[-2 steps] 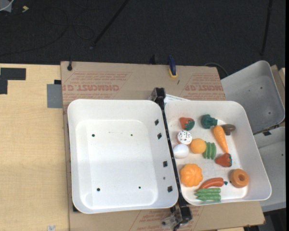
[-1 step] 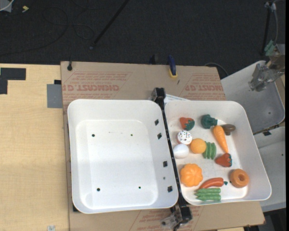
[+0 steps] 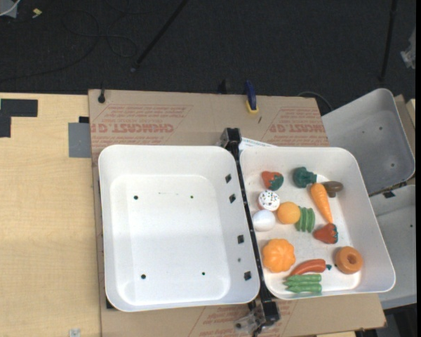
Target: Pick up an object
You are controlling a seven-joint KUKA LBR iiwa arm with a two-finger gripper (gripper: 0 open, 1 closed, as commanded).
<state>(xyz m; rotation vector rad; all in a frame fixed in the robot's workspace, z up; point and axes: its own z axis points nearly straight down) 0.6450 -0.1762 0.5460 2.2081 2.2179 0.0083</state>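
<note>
The toy foods all lie in the right bin [image 3: 368, 188] on the table [image 3: 35, 209]: an orange pumpkin [image 3: 278, 255] at its near left, a red chili [image 3: 309, 266] and green pea pods [image 3: 303, 283] just beside it, and a doughnut [image 3: 348, 260] near right. Farther back lie a carrot [image 3: 321, 201], an orange [image 3: 288, 213], a white egg [image 3: 264, 220] and broccoli [image 3: 303, 176]. The left bin [image 3: 168, 160] sits alongside, touching.

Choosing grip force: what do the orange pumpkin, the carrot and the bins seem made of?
Pumpkin: probably moulded plastic, with uniform colour, a soft sheen and ribbed lobes. Carrot: likely the same toy plastic, smooth and evenly orange. Bins: apparently thin, rigid white plastic with rounded corners and a matte finish.
</note>
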